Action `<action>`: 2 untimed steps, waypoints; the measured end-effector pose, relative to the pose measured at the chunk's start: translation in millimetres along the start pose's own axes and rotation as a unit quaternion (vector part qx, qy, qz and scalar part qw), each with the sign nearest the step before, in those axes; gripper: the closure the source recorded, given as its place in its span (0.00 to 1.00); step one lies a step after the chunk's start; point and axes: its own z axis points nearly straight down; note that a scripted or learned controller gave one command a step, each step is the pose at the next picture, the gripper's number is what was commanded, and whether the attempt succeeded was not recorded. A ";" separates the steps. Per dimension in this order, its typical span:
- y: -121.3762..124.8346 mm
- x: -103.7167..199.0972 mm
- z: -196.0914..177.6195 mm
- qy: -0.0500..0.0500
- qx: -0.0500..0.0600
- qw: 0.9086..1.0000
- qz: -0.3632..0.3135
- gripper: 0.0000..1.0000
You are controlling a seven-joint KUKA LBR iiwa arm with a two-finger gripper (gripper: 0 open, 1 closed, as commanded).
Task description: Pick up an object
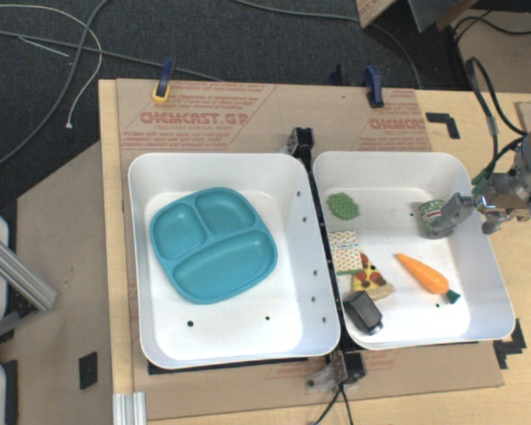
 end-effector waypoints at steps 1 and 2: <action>-7.6 7.2 48.6 0.001 0.003 1.000 0.000 0.00; -7.7 -0.1 108.0 0.001 0.003 1.000 0.001 0.00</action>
